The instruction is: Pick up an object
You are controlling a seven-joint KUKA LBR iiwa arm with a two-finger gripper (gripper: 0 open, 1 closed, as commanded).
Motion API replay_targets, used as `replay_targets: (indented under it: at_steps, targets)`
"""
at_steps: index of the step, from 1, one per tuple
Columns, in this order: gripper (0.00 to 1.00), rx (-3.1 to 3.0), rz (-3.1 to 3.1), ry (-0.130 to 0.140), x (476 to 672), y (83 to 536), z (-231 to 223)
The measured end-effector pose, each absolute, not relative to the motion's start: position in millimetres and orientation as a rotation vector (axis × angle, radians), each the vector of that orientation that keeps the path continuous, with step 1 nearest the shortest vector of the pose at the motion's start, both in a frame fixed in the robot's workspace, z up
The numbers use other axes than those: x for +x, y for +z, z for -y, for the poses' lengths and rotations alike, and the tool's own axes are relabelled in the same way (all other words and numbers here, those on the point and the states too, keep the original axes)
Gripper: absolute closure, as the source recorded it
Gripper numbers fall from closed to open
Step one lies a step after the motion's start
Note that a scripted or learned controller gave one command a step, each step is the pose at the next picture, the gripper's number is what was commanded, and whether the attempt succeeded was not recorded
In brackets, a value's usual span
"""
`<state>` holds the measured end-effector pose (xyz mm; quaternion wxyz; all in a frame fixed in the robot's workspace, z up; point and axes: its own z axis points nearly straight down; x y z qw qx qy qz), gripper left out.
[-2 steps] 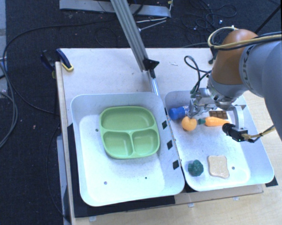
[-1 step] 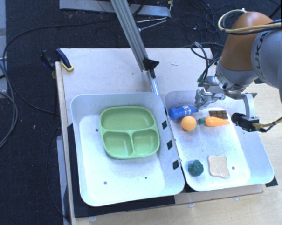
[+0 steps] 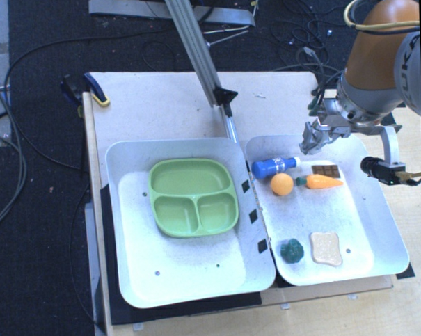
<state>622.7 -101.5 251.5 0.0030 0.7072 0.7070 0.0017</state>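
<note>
The arm reaches in from the right, and its gripper (image 3: 309, 144) hangs over the far edge of the right bin (image 3: 381, 250); whether the jaws are apart or together cannot be told from here. Just near and left of it lies a blue bottle (image 3: 272, 167), its label too small to read. An orange ball (image 3: 282, 185) touches the bottle, a carrot (image 3: 321, 182) beside it, a brown block (image 3: 325, 170) just behind. Nearer: a teal lump (image 3: 292, 251) and a slice of bread (image 3: 326, 248). The left bin (image 3: 135, 271) holds a green divided plate (image 3: 194, 197).
</note>
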Motion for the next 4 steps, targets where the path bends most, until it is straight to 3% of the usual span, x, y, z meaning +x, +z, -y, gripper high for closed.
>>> replay_targets:
  at_steps: [1, 4]
  targets:
    - [1.00, 2.215, -2.220, 0.006, 624.0, 297, 102]
    - [1.00, 2.215, -2.233, -0.001, 622.9, 237, -48]
